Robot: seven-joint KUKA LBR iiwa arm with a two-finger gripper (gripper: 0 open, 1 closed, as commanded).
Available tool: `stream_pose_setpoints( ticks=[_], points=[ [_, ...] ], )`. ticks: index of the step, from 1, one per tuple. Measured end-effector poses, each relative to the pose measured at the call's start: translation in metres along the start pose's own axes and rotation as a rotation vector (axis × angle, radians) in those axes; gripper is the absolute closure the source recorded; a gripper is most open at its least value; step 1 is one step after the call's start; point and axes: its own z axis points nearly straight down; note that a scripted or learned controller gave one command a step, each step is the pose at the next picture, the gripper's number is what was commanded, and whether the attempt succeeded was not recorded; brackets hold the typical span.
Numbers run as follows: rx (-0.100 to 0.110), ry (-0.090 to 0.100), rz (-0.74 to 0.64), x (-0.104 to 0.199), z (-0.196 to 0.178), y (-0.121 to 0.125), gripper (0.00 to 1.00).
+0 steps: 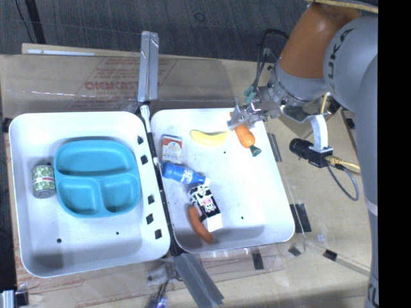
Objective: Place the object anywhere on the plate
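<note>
Sausage (200,225) front; orange carrot (244,136), green tip, under gripper (241,117).

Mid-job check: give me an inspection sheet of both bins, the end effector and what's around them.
Surface: two white bins, left bin and right bin, on a bench.
Job's things: blue plate in left bin; carrot at the end effector.
Clutter: banana, small carton, blue bottle, milk carton, sausage; green can beside the plate.
End effector: over the right bin's far edge, touching the carrot; grip unclear.
Cables: black cable on the right.
Surroundings: dark floor.
</note>
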Motion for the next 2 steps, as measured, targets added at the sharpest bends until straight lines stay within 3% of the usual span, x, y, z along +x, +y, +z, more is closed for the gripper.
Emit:
stream_pose_setpoints(
  ticks=[1, 2],
  points=[
    [0.005, 0.001, -0.038, 0.04, 0.084, 0.056, 1.0],
    [0.003, 0.001, -0.113, 0.104, 0.068, 0.034, 1.0]
  ],
)
